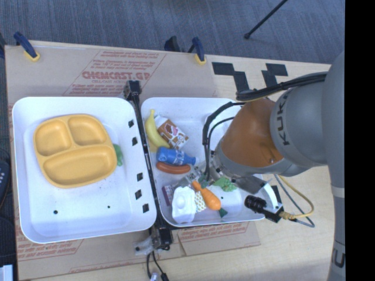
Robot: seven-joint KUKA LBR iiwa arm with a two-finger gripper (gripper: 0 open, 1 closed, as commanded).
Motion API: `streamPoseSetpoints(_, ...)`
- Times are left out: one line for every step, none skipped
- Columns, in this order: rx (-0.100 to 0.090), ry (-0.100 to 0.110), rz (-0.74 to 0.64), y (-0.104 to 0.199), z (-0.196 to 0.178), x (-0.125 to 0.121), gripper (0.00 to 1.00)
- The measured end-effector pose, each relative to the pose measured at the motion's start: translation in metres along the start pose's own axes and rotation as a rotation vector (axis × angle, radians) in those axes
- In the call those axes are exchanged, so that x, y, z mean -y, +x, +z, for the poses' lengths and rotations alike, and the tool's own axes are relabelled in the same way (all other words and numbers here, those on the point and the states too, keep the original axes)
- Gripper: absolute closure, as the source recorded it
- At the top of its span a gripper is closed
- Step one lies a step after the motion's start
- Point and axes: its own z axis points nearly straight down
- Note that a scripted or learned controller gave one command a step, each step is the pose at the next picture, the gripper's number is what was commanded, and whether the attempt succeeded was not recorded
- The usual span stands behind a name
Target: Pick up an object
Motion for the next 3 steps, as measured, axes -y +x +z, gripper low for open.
streamPoseSetpoints(0.02, -0.021, -0.283, 0.011, -0.002, -0.014, 0.0)
streamPoseSetpoints(0.024, -0.017, -0.342, 0.001, -0.005, -0.009, 0.0)
streamPoseSetpoints(0.028, -0.018, -0.398, 0.0, -0.006, -0.01, 0.0)
